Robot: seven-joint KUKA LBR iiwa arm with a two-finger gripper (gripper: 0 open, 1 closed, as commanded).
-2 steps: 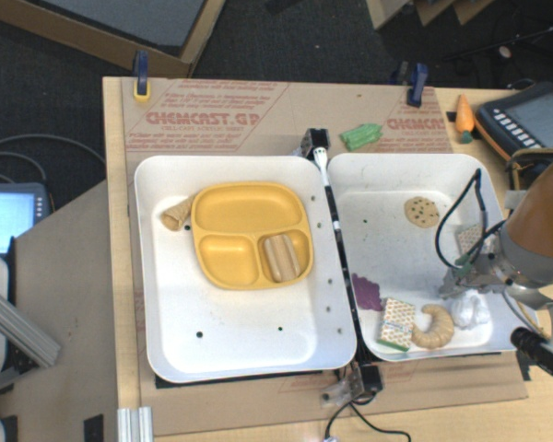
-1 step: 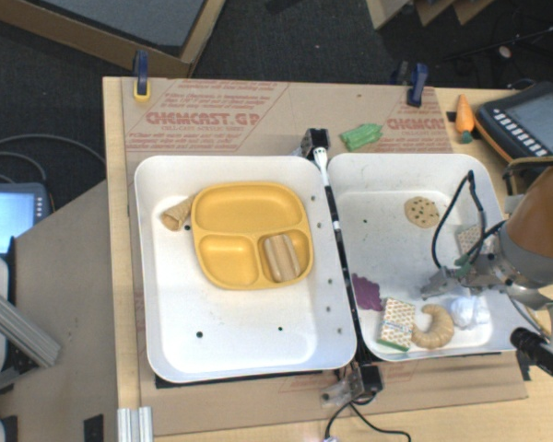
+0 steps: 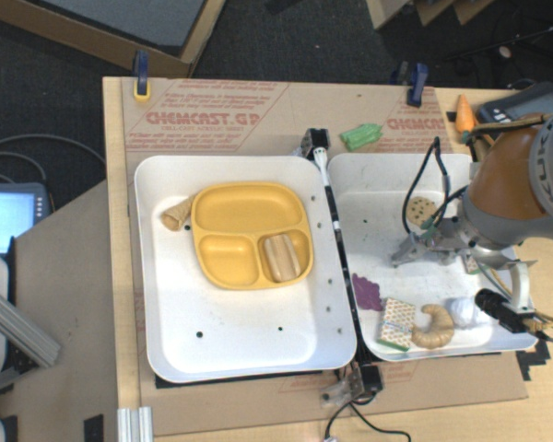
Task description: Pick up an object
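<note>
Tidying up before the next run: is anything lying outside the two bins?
Yes. A green object lies on the bench just behind the right bin, outside its rim. The yellow tray sits inside the left bin.

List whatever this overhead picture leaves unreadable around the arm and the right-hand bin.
- Gripper: its fingers are small and dark in the camera view, so open or shut cannot be told.
- Right bin: the arm covers its far right side.
- Round perforated item: cables cross it; too small to identify.
- Whitish object beside the croissant: blurred, identity unclear.
</note>
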